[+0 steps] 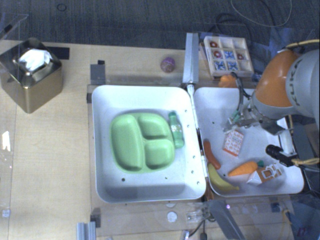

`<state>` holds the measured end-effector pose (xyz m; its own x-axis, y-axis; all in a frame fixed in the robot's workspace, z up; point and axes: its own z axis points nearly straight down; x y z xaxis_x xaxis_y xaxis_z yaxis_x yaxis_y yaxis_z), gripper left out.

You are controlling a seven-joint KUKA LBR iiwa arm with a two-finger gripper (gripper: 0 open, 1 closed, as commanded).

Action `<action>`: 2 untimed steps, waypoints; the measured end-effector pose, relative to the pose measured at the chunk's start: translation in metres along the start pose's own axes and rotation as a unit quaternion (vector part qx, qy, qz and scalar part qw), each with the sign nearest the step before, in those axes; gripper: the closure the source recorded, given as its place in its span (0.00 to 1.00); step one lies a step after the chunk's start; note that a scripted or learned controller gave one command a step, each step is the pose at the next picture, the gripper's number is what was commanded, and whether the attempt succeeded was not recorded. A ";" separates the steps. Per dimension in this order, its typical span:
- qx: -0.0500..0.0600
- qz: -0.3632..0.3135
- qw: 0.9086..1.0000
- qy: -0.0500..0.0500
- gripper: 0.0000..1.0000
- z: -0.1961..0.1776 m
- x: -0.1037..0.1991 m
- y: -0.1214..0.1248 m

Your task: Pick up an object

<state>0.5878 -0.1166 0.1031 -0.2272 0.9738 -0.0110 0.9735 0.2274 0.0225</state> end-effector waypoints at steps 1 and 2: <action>0.005 -0.081 0.997 0.004 1.00 -0.106 0.035 0.054; 0.006 -0.081 0.997 0.004 0.00 -0.106 0.035 0.054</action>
<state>0.6302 -0.0699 0.2097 -0.3823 0.9240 -0.0048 0.9240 0.3823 0.0097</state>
